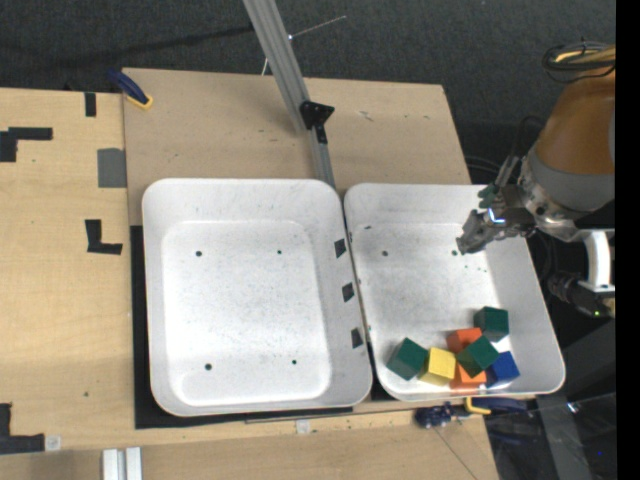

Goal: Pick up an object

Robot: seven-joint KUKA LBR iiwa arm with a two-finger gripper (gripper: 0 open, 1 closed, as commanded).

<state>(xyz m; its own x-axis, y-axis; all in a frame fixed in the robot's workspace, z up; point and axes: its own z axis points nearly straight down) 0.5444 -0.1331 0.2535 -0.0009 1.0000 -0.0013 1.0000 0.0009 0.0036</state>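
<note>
Here's the arm (575, 143) coming in from three o'clock, grey with that orange band bulging above the wrist, and the end effector (474, 238) hangs over the right bin (400, 268), up toward the bin's one o'clock corner, just inside its far-right rim. I cannot tell whether it is open or closed; the tip is a small dark blur from here, and nothing visible sits in it.

Down at the bin's five o'clock corner, there's the pile of blocks, well apart from the end effector. A dark green cube (407, 358) leads the row at the nine o'clock end, a yellow block (440, 365) is touching it on the three o'clock side. Next, a second green block (478, 353) rides on top of an orange block (464, 341), and a blue block (503, 367) tucks against the bin's rim. One more green cube (492, 320) stands at twelve o'clock of the cluster, close to the others.

The left bin (240, 288) sits side by side with the right one, rims touching along the middle. A grey metal bar (280, 43) slants in from twelve o'clock across the wooden tabletop (220, 128) and ends at the seam between the bins. A small blue and yellow item (133, 88) lies on the tabletop near ten o'clock.
</note>
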